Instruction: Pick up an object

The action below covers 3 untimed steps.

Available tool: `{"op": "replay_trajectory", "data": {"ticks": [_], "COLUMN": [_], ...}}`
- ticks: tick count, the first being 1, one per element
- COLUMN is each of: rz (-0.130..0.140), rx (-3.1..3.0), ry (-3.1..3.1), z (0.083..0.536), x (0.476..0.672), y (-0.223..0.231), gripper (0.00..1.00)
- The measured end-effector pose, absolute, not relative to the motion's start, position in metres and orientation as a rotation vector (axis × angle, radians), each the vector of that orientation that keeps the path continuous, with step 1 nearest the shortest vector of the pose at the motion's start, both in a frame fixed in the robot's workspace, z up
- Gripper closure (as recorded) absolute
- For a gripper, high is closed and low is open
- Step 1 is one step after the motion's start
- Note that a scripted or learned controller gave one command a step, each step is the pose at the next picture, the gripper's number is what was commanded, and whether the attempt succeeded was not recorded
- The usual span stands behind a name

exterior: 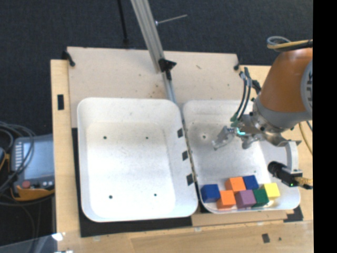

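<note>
Several coloured blocks lie clustered at the near edge of the right bin: a blue block, an orange block, a second blue block, another orange block, a purple block, a green block and a yellow block. My gripper hangs over the middle of the right bin, well behind the blocks. Its fingers are spread, so it is open, with nothing between them.
The left bin sits beside the right one, with black clips along the shared wall. A slanted aluminium pole comes down to the bins' far junction. A handheld control unit and cables lie off the bench's left side.
</note>
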<state>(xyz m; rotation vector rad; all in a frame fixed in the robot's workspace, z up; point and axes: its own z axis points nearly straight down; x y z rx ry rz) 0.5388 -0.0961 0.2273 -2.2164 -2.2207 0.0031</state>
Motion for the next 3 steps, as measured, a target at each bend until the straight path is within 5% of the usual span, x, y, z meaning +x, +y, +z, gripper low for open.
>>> {"op": "replay_trajectory", "data": {"ticks": [1,3], "rz": [-0.002,0.007], "rx": [-2.223,-2.222], "ry": [-2.220,-2.216], "z": [0.230,0.139], "x": [0.540,0.539], "y": [-0.096,-0.111], "gripper": [0.00,0.00]}}
